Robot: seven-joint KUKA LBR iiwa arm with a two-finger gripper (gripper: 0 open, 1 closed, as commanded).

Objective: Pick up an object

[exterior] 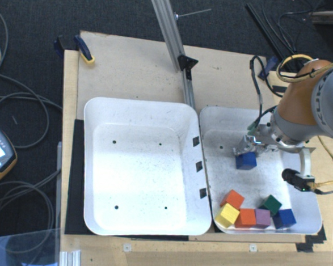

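Camera view: the tool [248,146] seems to pinch a blue cube [246,161], likely light and rigid, by opposite flat faces.

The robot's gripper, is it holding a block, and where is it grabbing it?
It cannot be told. The gripper sits right at the top of a blue block in the right bin, but a real hold isn't clear.

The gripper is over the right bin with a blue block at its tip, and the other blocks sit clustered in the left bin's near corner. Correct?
Not quite. The camera view shows the cluster of blocks in the near corner of the right bin, not the left bin. The rest holds: the gripper is over the right bin with a blue block at its tip.
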